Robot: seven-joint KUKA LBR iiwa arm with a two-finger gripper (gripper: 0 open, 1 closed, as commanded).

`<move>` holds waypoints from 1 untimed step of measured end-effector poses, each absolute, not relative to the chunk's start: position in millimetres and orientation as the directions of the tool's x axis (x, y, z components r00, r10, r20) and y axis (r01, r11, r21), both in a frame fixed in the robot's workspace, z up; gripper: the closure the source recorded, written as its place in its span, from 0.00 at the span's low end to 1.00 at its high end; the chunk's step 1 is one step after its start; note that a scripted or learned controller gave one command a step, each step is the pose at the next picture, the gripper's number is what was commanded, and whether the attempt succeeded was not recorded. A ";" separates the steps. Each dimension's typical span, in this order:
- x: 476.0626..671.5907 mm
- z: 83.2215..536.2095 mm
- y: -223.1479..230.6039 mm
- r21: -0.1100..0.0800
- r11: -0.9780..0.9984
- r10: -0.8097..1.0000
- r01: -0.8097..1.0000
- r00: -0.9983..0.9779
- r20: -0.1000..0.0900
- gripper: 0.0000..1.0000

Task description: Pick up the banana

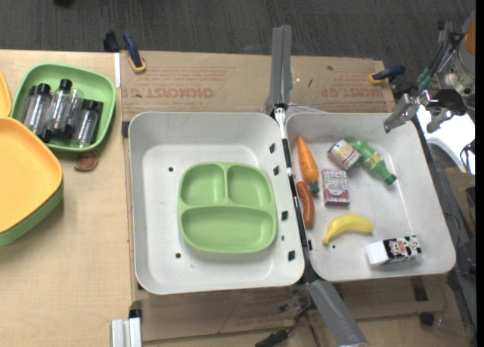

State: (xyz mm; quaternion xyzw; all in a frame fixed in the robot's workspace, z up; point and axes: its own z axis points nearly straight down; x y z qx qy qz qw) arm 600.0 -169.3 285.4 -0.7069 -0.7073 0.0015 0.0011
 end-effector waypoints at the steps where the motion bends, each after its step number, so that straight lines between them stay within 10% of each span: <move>1: 528.8 189.5 -219.7 -0.002 0.138 0.990 0.990 -0.138 0.001 0.00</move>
